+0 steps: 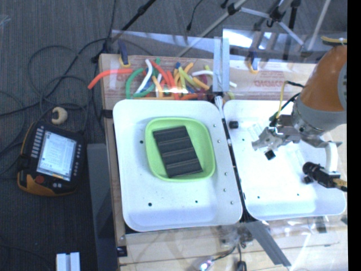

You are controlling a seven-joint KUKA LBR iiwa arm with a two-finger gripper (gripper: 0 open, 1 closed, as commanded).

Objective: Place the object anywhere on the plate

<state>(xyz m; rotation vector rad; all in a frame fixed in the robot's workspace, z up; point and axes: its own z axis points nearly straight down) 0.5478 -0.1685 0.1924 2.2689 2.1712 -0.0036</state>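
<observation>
Dark carpet all round, cables trailing, and on the counter (169, 247) two white bins sit side by side, with the green plate (152, 137) in the left bin (135, 202) already carrying the dark ridged block (177, 151) right on its middle. The claw (271, 143) hovers over the right bin (282, 199), well apart from the plate, and whether it's open or closed I cannot tell. The risk, I'd say, is a stray sweep back across nudging that block off.
</observation>
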